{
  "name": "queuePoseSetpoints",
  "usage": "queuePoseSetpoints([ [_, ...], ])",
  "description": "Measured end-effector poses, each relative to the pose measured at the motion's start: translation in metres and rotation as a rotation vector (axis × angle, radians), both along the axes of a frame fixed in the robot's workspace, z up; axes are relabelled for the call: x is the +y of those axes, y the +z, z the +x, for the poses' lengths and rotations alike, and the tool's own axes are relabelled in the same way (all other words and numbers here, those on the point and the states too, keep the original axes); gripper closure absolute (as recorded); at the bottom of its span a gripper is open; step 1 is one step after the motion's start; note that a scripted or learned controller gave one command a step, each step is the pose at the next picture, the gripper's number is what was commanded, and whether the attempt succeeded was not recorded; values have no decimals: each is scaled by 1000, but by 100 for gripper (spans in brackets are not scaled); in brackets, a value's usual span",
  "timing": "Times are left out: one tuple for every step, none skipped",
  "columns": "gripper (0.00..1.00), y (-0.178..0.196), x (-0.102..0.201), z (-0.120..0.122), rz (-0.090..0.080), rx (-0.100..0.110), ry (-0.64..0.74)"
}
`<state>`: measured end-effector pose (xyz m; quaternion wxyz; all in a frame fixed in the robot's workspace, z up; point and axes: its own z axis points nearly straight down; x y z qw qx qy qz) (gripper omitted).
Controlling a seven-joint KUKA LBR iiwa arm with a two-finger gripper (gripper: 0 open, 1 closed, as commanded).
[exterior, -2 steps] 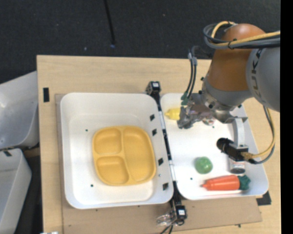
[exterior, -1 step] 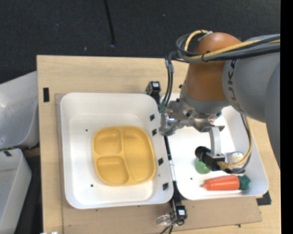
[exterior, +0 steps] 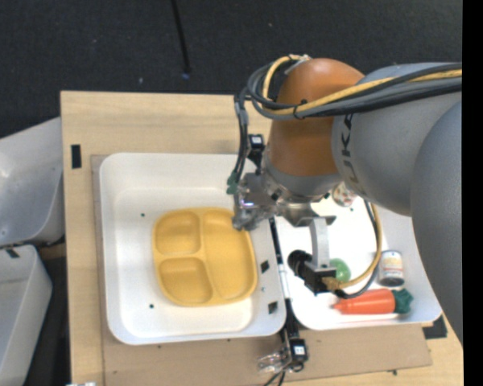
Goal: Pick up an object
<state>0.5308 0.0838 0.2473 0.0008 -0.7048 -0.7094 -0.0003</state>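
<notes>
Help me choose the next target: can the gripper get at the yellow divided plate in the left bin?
Probably yes. The gripper hangs at the upper right corner of the yellow divided plate, and nothing lies on the plate in the left bin. It lies flat, so gripping it may be hard.

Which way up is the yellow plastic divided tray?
Right side up: the yellow plastic divided tray lies flat in the left white bin, three compartments facing up.
</notes>
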Motion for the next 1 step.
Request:
queuePoseSetpoints([
  [0,0,-2,0,0,0,-3],
])
